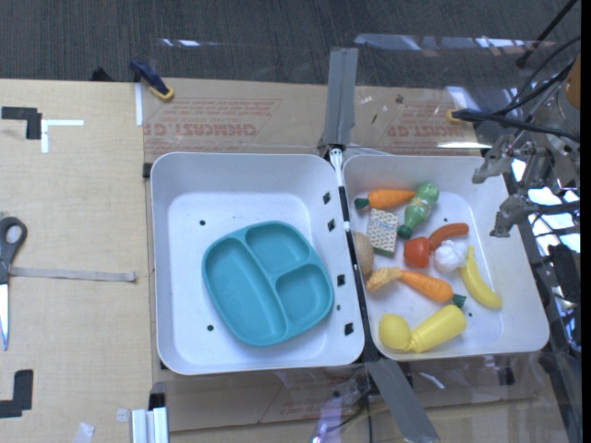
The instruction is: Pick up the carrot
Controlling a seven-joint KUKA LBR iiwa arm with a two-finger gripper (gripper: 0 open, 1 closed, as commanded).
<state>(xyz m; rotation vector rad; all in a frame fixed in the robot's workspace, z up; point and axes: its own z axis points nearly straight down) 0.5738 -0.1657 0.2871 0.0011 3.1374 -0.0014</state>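
The carrot [390,197] lies at the top of the right bin [529,293] among other toy food, not picked up yet, and the pincer [506,201] waits by the bin's right edge.

The scissors [7,266] are cut off by the left edge, the arm [545,155] at the right edge shows only partly amid cables, and its gripper's fingers are too cluttered to read.
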